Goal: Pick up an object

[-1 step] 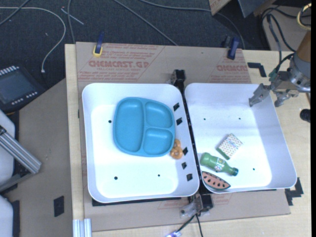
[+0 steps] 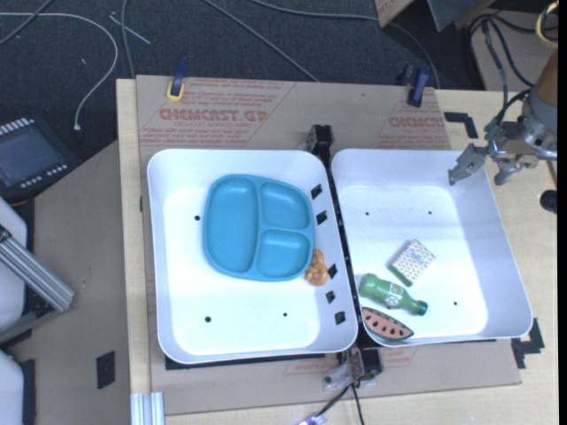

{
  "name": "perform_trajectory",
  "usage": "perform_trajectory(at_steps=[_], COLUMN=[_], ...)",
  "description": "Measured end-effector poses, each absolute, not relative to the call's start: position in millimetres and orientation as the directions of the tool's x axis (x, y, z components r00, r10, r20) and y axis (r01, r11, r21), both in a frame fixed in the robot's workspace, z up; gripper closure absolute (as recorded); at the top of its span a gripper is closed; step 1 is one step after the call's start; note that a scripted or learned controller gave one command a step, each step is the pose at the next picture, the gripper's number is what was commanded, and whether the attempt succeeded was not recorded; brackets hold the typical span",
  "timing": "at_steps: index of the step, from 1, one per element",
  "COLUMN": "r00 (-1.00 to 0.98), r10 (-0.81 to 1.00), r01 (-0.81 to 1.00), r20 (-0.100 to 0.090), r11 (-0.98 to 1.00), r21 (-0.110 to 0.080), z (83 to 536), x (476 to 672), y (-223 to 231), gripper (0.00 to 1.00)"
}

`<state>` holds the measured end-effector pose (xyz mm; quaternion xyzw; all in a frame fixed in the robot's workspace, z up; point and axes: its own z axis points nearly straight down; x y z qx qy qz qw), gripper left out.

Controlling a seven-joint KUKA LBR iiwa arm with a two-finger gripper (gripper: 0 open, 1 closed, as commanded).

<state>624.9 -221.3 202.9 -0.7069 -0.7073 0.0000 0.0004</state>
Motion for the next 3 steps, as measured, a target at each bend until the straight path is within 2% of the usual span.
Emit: perform_trajectory(at_steps=[1,2,3], r00=[-0.001,-0.002,-0.003], r10=[1.000,1.000,1.000], r01=[1.000,1.000,1.000], r20=[0.003,0.007,0.002], r11=[0.001,0.002,0.003], r21=[-0.007,-0.005,0.000], z=[139.7,87.5,101.9], x=[622.6,622.9,624.1], y=[-218.9,-215.9,-217.2], gripper=[0.00,0.00,1.00])
